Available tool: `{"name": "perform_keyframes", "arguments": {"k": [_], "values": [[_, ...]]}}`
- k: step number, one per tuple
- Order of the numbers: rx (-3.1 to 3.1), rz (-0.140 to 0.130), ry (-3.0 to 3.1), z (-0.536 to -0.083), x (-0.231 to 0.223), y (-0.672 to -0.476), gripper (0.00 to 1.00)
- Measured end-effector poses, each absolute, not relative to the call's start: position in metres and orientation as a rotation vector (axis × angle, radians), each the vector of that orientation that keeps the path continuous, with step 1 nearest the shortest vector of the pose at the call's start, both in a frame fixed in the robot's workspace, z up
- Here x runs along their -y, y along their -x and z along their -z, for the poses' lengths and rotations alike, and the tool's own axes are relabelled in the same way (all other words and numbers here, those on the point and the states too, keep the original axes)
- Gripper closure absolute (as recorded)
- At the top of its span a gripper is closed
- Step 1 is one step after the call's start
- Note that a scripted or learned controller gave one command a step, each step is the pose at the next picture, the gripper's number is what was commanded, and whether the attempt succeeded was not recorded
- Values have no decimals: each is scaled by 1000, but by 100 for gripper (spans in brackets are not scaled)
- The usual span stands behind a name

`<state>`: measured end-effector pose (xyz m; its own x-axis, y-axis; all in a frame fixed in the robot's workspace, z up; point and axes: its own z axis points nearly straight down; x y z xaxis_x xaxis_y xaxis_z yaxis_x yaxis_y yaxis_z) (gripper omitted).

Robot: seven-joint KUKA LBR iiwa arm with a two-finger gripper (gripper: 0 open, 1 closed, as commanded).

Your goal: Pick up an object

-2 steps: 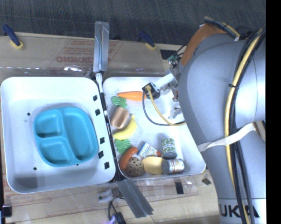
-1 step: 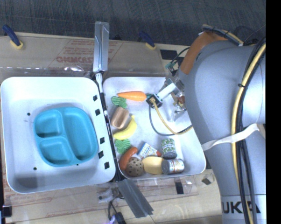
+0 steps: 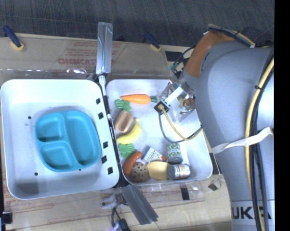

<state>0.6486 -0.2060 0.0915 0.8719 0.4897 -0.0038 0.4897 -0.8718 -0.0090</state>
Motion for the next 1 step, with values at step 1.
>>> {"name": "perform_keyframes", "arguments": {"k": [1], "values": [[702,-8,3056,-107,191,-637,0]]}}
